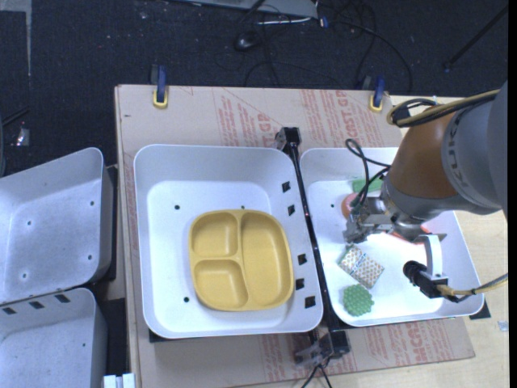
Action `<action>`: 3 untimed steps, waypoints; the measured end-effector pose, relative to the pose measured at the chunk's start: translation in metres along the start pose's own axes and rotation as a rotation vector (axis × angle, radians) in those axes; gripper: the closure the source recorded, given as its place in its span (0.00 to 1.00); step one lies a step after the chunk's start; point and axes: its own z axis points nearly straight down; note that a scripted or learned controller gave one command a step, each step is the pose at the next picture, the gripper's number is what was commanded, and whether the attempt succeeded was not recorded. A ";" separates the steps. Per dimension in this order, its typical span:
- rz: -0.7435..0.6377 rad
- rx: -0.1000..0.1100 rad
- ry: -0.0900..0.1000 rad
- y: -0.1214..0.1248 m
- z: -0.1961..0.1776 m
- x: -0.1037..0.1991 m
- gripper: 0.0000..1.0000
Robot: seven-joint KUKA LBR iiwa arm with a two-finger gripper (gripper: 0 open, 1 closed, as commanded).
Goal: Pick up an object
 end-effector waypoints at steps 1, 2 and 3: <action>-0.006 -0.005 -0.001 0.005 -0.052 0.010 1.00; -0.006 -0.005 -0.001 0.010 -0.095 0.009 1.00; -0.006 -0.005 -0.001 0.011 -0.139 0.008 1.00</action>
